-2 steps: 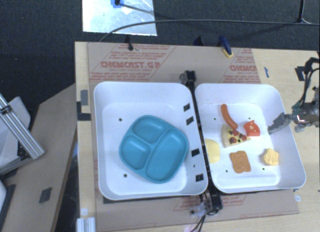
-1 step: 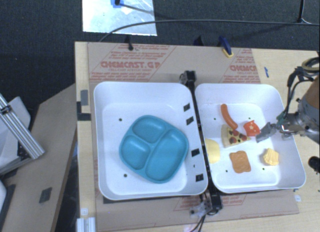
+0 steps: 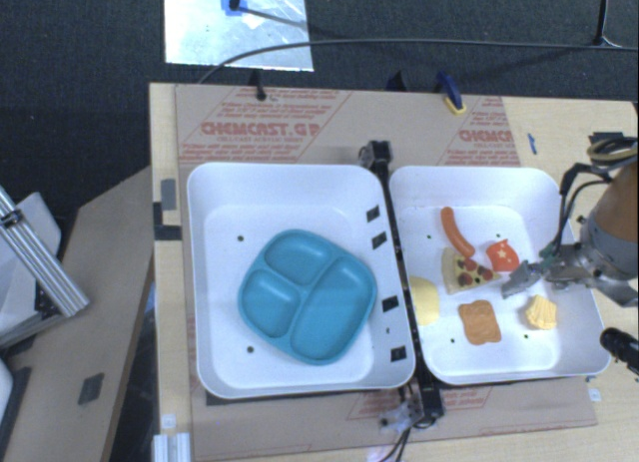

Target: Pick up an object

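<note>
Gripper point(image 3: 521, 280) hangs over the right bin point(image 3: 539, 187) near its right wall, grasp state can't tell, holding nothing visible; the red toy point(image 3: 502, 254) lies just up-left of the tip, toward the bin's middle.

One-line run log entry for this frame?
gripper: in right bin, beside tomato | holding: nothing seen | blue plate: left bin | pick: not yet done

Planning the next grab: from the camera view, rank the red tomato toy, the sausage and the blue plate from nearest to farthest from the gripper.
1. Red tomato toy, right bin, just left of the gripper.
2. Sausage, right bin, farther up-left.
3. Blue plate, left bin, far left.
</note>
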Robot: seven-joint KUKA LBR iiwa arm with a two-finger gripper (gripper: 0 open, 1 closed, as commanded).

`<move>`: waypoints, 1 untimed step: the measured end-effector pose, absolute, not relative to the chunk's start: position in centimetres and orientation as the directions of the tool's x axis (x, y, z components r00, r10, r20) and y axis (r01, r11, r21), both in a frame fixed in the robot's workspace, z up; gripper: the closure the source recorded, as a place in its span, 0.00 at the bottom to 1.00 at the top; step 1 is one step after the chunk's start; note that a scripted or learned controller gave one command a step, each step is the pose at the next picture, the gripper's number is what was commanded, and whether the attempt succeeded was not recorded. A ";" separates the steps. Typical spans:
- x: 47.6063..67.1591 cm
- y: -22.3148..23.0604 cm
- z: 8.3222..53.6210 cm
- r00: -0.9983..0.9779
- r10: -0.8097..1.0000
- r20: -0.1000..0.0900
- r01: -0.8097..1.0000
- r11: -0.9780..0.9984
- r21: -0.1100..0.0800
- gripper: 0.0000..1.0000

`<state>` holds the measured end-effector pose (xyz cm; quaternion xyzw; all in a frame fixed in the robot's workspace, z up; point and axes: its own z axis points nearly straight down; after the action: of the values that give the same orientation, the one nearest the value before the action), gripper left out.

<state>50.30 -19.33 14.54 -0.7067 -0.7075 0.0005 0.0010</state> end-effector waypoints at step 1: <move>50.0 -20.1 9.3 -0.001 1.000 -0.005 1.000 0.001 0.011 0.00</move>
<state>49.97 -20.10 9.28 -0.7068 -0.7074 -0.0019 -0.0058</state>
